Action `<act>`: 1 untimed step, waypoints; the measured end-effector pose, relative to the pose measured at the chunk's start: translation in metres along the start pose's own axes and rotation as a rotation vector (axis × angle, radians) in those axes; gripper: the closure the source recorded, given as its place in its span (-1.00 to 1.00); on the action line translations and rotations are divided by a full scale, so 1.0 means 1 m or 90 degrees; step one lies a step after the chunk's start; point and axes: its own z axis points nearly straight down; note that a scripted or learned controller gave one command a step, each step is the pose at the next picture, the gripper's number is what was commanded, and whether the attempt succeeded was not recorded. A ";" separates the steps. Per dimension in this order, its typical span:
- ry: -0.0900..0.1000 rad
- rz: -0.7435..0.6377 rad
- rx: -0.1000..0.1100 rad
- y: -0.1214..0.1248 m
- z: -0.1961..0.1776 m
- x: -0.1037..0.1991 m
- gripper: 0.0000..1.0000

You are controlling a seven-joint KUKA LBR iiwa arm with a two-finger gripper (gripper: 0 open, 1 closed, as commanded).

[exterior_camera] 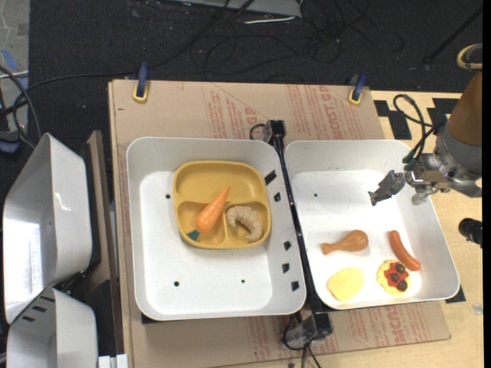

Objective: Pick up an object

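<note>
The right bin (337, 159) holds a brown chicken drumstick (346, 243), a red sausage (404, 251), a pale yellow round piece (345, 284) and a small pizza-like disc (397, 277), all along its near side. My gripper (400, 194) hangs over the bin's right middle, above and behind the sausage. It is open, with nothing between its fingers (382, 192). In the left bin (153, 228), a yellow divided plate (184, 182) carries an orange carrot (212, 210) and a pale shrimp (245, 221).
The two bins meet at a black-clipped divider (288, 221) on a cardboard-covered bench (230, 106). Cables (410, 113) lie by the arm at the right. White containers (46, 205) stand off the bench's left edge.
</note>
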 end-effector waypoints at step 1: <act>0.001 0.001 0.002 -0.001 0.065 0.001 -1.00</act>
